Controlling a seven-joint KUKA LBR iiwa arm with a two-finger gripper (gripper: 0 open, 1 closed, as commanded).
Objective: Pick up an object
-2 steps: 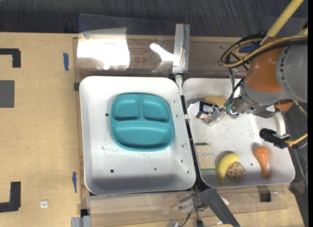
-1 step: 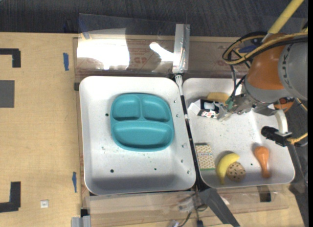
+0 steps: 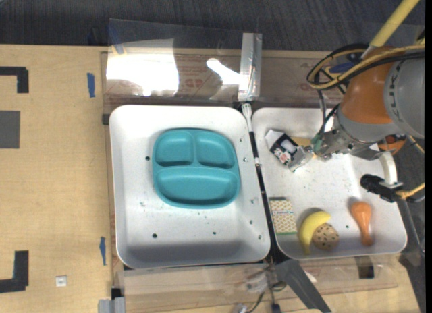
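At the right bin's (image 3: 398,237) 11 o'clock, the pincer (image 3: 307,153) hangs by a small box (image 3: 283,148); whether it grips, I cannot tell. Crowding the wall, it may slip; the carrot (image 3: 362,220) waits at 4 o'clock

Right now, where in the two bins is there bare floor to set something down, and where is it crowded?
The left bin has bare strips all around the teal divided plate, widest along its near edge. The right bin is crowded: gripper over a small black-and-white item, with a patterned packet, yellow object and orange object along the near side. Its barest patch is the centre.
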